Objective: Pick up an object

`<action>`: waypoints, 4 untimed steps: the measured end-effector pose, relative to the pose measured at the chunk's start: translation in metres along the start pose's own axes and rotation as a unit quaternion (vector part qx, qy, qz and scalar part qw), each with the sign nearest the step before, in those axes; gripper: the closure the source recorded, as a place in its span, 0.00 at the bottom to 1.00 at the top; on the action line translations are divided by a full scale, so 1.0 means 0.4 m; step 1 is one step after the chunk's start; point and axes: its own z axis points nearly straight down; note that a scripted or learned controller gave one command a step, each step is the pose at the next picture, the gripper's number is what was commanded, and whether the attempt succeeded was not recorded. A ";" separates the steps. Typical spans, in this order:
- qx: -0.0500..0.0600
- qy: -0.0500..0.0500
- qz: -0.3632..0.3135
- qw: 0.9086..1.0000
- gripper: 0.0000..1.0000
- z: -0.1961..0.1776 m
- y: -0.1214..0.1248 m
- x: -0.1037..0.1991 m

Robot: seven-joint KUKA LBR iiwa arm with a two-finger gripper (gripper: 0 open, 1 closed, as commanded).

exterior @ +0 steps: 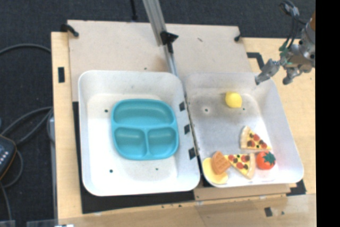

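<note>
— Red first: a toy tomato sits at the near right corner of the right bin, with a pizza slice and a waffle-like toy just left of it along the near edge.
— And behind those?
— Another pizza slice, then a yellow ball farther back, well apart from the rest.
— The left bin?
— It holds a teal divided tray, lying flat.
— Where's the gripper?
— Beyond the right bin's far right corner, above the rim, fingers spread apart with nothing between them.
— Anything farther?
— A metal rail slants up from the bench's back.
</note>
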 end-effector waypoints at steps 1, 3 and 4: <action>0.000 0.000 0.000 1.000 0.00 0.000 0.000 0.000; 0.003 0.001 0.001 1.000 0.00 0.287 -0.046 0.012; 0.003 0.001 0.001 1.000 0.00 0.425 -0.074 0.014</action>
